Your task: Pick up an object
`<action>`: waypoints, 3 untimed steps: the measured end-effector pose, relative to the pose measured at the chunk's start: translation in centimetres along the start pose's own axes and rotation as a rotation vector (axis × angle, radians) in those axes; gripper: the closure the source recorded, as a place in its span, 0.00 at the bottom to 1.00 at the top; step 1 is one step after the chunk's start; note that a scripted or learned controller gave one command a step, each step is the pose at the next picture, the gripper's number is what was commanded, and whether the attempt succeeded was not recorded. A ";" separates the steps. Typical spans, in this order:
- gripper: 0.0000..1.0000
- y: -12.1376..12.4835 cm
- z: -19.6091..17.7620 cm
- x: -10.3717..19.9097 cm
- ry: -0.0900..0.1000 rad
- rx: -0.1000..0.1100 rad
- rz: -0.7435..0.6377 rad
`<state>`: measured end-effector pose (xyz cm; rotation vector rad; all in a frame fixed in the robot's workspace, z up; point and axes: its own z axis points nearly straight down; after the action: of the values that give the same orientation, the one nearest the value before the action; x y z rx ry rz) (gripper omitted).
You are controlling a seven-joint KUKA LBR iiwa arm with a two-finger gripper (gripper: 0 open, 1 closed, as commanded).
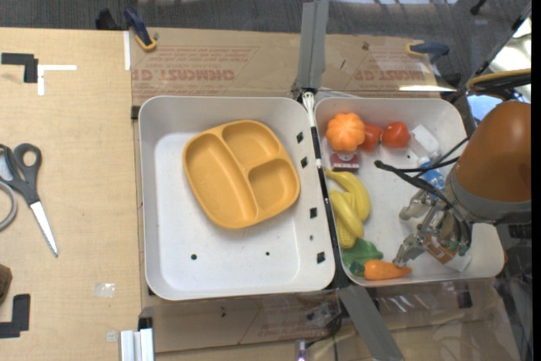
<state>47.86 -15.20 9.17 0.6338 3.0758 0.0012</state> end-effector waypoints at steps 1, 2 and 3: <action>0.00 0.3 -4.7 -11.6 -0.003 0.001 0.113; 0.00 -2.7 -1.2 -11.2 -0.025 -0.003 0.081; 0.00 -5.1 -0.1 -4.9 -0.001 0.000 0.185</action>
<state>50.34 -21.83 9.25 0.9141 3.0030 0.0010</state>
